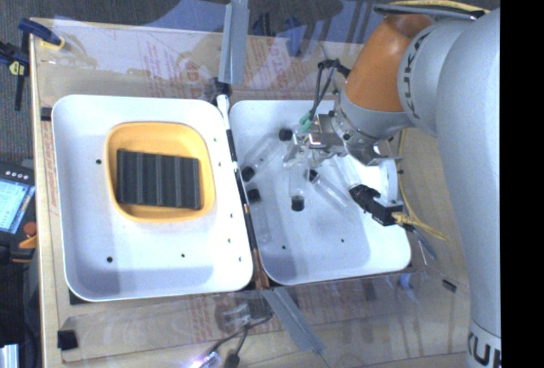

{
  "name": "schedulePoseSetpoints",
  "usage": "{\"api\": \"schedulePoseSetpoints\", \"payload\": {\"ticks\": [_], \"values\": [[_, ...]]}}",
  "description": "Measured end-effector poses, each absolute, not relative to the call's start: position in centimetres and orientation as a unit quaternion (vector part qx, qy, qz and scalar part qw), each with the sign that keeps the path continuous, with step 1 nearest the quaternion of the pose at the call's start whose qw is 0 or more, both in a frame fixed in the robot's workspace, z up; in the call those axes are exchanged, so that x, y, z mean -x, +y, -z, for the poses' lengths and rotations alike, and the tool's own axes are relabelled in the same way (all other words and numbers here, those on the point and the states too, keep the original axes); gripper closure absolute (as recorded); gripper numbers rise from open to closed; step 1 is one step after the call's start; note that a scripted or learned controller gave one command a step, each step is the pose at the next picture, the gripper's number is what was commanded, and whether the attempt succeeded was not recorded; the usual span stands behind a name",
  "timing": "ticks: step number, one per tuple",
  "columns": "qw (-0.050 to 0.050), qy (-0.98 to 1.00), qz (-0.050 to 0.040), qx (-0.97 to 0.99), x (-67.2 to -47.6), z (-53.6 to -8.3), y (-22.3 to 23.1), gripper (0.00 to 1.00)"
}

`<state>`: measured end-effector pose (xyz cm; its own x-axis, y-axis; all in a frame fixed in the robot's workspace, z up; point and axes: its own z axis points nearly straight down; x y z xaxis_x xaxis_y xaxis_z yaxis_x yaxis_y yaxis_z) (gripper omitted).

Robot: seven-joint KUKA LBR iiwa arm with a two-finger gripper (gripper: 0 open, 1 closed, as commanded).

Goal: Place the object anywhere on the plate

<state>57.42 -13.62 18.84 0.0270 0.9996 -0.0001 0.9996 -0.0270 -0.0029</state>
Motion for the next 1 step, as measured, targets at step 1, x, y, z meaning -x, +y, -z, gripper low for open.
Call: {"api": "schedulePoseSetpoints", "payload": {"ticks": [1], "values": [[0.001,-0.740,-0.0006,0.673,-58.35,-21.64,-8.40,1.00]]}}
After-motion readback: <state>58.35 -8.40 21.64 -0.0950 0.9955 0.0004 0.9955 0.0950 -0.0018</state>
